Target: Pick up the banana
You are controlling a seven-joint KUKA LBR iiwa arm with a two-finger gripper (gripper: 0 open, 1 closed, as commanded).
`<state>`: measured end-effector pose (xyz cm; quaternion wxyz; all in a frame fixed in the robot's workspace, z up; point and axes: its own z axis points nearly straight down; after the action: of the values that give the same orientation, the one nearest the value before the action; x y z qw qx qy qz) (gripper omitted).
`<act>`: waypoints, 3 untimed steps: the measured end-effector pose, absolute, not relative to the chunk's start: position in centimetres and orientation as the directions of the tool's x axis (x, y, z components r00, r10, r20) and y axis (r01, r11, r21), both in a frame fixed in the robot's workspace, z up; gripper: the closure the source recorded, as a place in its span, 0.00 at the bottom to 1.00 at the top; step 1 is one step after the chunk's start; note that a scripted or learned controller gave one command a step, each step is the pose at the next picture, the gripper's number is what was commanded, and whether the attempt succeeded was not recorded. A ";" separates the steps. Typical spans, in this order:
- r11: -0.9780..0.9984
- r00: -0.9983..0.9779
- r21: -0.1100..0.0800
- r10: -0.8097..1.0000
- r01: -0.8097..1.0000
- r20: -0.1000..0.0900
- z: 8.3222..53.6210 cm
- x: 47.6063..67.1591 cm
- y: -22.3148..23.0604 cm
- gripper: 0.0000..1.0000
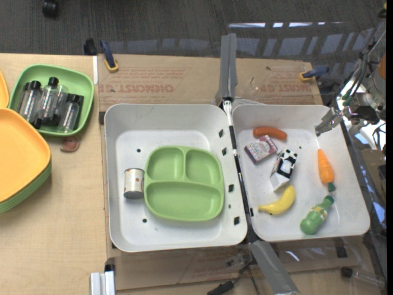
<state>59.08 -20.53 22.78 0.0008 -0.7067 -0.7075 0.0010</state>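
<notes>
1. I judge the pick not yet begun: the banana [279,201] lies untouched in the right bin [353,226], between the black-and-white carton [286,163] and the green bottle [315,217].
2. The gripper [326,123] sits at that bin's upper right rim, well apart from the fruit; I cannot tell how its jaws stand.
3. Left to do: approach, grasp, lift.
4. The banana is yellow, curved, lying flat, clear of neighbours.

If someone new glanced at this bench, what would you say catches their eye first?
Probably the light green divided plastic plate that takes up most of the left white bin. Next, the bright toys scattered in the right white bin: a yellow banana near its front, an orange carrot toward the right wall. The gripper hangs over that bin's far right corner.
</notes>
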 end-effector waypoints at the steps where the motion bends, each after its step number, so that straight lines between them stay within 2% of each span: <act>1: 0.160 -0.160 -0.004 0.987 0.987 0.001 20.4 58.0 -15.4 0.00; 2: 0.377 -0.377 -0.001 0.926 0.926 0.000 23.1 52.6 -12.2 0.00; 3: 0.374 -0.374 -0.001 0.927 0.927 -0.001 24.0 52.6 -12.3 1.00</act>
<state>52.63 -12.34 23.95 0.0002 -0.5595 -0.8288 0.0007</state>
